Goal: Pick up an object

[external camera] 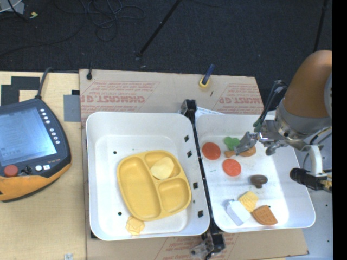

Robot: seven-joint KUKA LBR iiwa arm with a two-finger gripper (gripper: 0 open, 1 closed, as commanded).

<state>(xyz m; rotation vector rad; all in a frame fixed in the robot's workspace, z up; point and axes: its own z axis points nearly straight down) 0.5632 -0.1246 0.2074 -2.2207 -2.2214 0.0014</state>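
Grey arm (303, 118), rounded orange band above wrist, dark metal hand (248, 142), black cable

Dark carpeted floor (227, 31) with black cables (108, 10), brown cardboard sheet (162, 93) over a pale bench (32, 221)

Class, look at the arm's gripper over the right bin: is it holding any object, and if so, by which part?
It cannot be told. The gripper sits low in the right bin, right at a tan piece beside the green piece, but no object shows between its fingers.
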